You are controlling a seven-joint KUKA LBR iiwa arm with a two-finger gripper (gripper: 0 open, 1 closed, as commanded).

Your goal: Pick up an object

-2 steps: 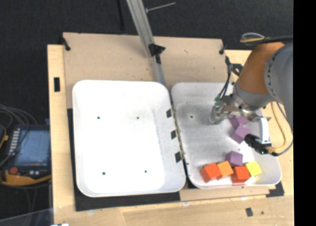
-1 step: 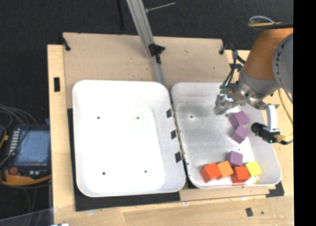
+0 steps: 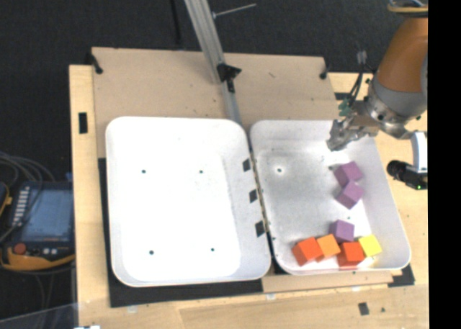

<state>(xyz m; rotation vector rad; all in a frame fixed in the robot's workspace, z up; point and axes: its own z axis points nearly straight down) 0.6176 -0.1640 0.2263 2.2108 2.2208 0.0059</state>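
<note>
The right bin (image 3: 288, 191) holds several small blocks. Two purple blocks (image 3: 349, 173) (image 3: 350, 194) lie near its right wall, with a third purple block (image 3: 344, 230) below them. At the front sit orange blocks (image 3: 308, 250) (image 3: 352, 253) and a yellow block (image 3: 370, 245). My gripper (image 3: 338, 139) hangs over the bin's far right corner, above and just left of the upper purple block, apart from it. Nothing shows between its fingers.
The left bin (image 3: 144, 248) sits beside the right one, with black clips (image 3: 252, 194) along the seam between them. A slanted metal rail (image 3: 205, 32) runs from the top down to the bins' far edge. A control pendant (image 3: 39, 223) lies off the bench at left.
</note>
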